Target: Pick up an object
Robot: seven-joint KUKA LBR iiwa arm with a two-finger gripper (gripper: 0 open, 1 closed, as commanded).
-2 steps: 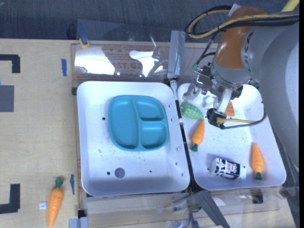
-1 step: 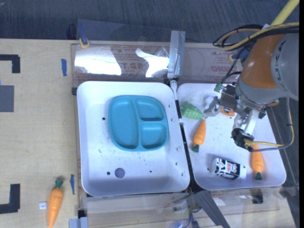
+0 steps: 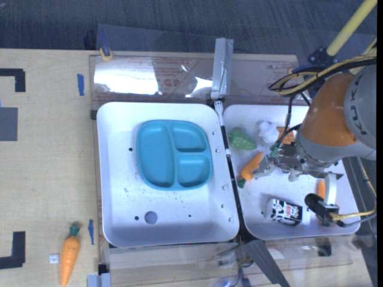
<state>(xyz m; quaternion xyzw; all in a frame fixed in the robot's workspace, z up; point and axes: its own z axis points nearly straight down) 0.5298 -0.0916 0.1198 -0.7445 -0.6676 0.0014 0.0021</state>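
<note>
Arm reaches in from the right, low over the right bin (image 3: 350, 223); gripper (image 3: 270, 164) sits in that bin's middle, close beside a small orange carrot (image 3: 251, 167); whether it is spread or closed, and whether it has hold of anything, I cannot tell from this angle.

Likely targets all lie in the right bin: the carrot just left of the gripper; a green leafy piece (image 3: 240, 140) up and left, near the bin wall; a white crumpled lump (image 3: 265, 131) above; a black-and-white carton (image 3: 283, 211) lying below, apart from the rest.

Risks, as I judge them: the carrot lies tilted and slim, so a closing gripper could nudge it aside instead of catching it; the green piece sits close enough to be dragged along; the bin divider (image 3: 226, 154) is near, leaving little room to the left.

Hard to read: the wrist and orange band cover part of the bin's right side; another orange bit (image 3: 321, 188) shows by the wrist, its shape unclear; left bin (image 3: 114, 178) holds a blue divided plate (image 3: 173, 154); a second carrot (image 3: 70, 255) lies on the worktop (image 3: 42, 160), well apart.
</note>
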